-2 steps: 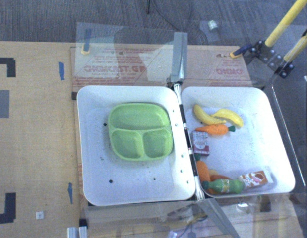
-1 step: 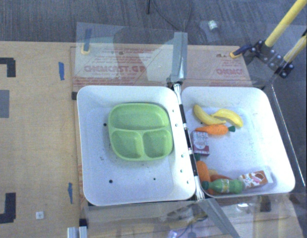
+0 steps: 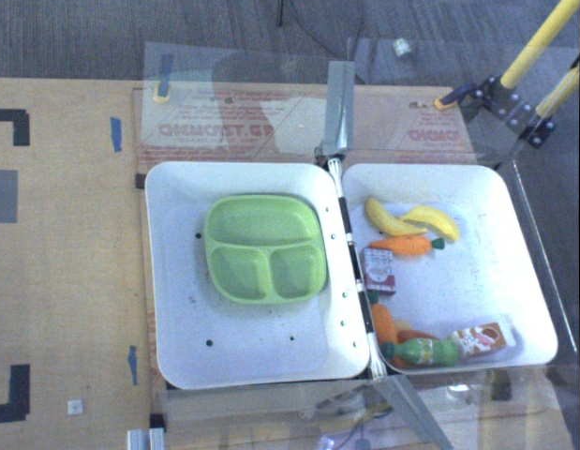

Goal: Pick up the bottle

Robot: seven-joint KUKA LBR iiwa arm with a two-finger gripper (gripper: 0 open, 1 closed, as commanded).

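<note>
The bottle (image 3: 453,345) lies on its side near the front wall of the right bin (image 3: 514,251). Its green end points left, and an orange and white label wraps its right half. An orange carrot-like toy (image 3: 383,322) touches its green end, close to the divider between the bins.
Further back in the right bin lie yellow bananas (image 3: 411,219), a carrot (image 3: 402,246) and a small red carton (image 3: 379,271). The left bin (image 3: 177,298) holds a green divided plate (image 3: 266,248). Yellow poles (image 3: 542,36) cross the top right corner.
</note>
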